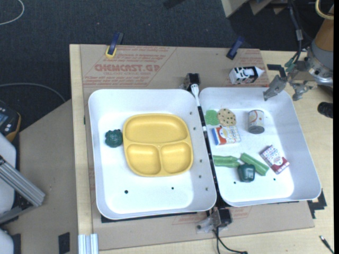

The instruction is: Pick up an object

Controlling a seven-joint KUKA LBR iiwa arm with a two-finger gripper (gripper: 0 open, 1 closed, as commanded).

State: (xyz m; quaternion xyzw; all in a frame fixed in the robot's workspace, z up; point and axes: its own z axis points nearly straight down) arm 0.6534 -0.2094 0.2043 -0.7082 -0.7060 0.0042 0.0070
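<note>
Camera view: left bin (pixel 100 142) holds a yellow divided plate (pixel 158 143) and a dark green lump (pixel 113 138). Right bin (pixel 302 157) holds a cookie (pixel 226 116), small can (pixel 256 121), carton (pixel 225 136), red packet (pixel 274 159) and green pods (pixel 254 163). Gripper (pixel 286 87) hangs above the right bin's far corner, fingers spread, holding nothing.
</note>
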